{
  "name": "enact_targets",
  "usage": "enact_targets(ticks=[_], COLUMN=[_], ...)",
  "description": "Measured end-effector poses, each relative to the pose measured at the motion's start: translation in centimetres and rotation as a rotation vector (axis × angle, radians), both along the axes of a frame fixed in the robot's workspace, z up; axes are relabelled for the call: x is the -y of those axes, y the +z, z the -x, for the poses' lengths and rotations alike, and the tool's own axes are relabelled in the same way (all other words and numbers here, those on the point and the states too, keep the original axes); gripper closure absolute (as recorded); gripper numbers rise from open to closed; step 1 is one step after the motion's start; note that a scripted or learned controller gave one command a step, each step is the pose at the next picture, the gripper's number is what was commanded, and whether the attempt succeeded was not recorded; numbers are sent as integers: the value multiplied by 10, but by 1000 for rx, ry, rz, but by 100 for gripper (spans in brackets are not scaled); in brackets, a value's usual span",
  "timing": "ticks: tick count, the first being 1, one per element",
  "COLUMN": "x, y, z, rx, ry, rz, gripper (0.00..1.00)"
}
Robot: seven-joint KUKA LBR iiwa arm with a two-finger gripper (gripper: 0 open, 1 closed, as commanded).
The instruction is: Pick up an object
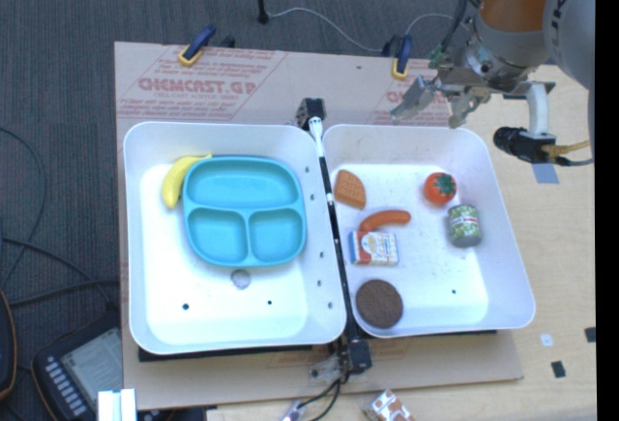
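The right bin (503, 216) holds a red tomato (439, 188), a green can (464, 225), an orange sausage (385, 219), a waffle-like biscuit (349, 189), a small carton (377, 249) and a round brown cookie (379, 303). My gripper (433, 106) hangs over the cardboard just behind that bin's back rim. Its fingers are spread open and nothing sits between them. The tomato lies closest to it, a little toward the front.
The left bin (145, 245) carries a blue divided plate (245, 211), a banana (177, 177) at the plate's left and a small grey piece (240, 280) in front of it. Clamps (196, 44) grip the board's back edge.
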State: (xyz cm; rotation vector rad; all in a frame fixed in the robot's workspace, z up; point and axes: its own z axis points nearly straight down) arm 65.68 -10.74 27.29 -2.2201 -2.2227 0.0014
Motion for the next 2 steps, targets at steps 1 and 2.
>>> enact_targets(ticks=[1, 2], x=[32, -1], y=[-107, -173], z=[10, 28], rx=[-3, 12], ry=[-1, -1], rz=[0, 1], gripper=[0, 0])
